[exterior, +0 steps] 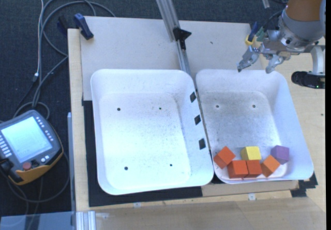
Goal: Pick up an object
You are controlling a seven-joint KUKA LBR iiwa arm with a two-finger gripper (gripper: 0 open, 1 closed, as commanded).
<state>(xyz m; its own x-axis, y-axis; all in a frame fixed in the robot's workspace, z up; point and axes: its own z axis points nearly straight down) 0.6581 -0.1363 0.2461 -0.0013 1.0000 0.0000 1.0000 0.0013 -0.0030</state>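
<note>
We hover our gripper, fingers spread wide and holding nothing, above the right bin's far rim, well apart from the blocks huddled at its near edge.

Two shallow white plastic bins sit side by side on the table. The left bin lies beside the right bin, whose near edge holds a cluster of small wooden blocks. The gripper hangs above that bin's far edge.
</note>
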